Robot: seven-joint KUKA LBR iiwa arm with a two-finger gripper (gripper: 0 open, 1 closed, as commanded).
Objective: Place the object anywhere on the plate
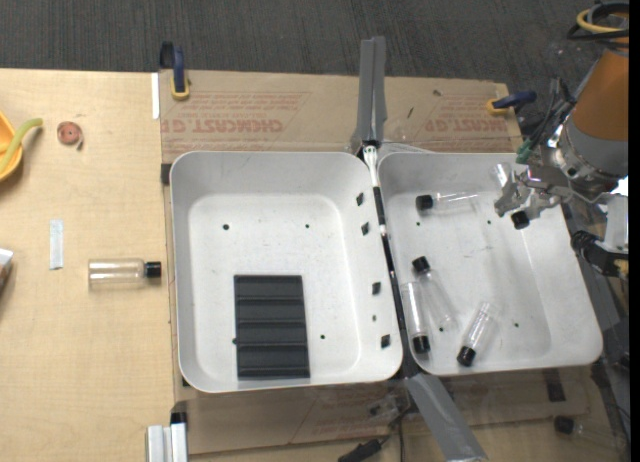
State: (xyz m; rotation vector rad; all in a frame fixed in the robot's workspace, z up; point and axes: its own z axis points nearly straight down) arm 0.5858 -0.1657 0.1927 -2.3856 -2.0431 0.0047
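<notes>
A black ribbed plate (270, 327) lies flat in the left bin (195, 250), near its front edge. Several clear vials with black caps lie in the right bin (560, 280): one near the back (447, 202), one in the middle (432, 295), one along the left wall (413, 318) and one toward the front (477, 330). My gripper (516, 206) hangs over the right bin's back right part, to the right of the back vial. The view shows nothing in its grasp.
A metal divider (372, 100) runs between the bins at the back. On the wooden bench to the left lie a clear capped bottle (122, 270), a small white strip (56, 245) and a yellow object (10, 145). Clamps (175, 72) hold the cardboard sheet.
</notes>
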